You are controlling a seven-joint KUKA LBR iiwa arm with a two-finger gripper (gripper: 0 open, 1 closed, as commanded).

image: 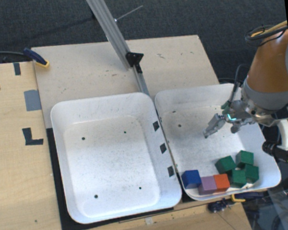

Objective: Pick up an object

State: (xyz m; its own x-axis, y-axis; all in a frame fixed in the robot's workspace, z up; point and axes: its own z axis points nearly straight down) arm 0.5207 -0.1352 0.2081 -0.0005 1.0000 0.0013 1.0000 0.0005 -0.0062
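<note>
Blue block [191, 178], purple block [209, 183], orange block [221, 181] and green blocks [238, 168] sit clustered below the gripper [209, 129], well apart. Gripper grasping nothing; spread can't tell. Risk: tight packing near the right bin [185, 106] wall blocks finger entry, grasp slips.

Dark carpet floor [198, 5], plywood bench [91, 71], metal pole [108, 24].

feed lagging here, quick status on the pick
End effector above the right bin, nothing between its fingers. Blocks clustered at that bin's near edge: blue, purple, orange, green ones. Nothing in the way.
</note>
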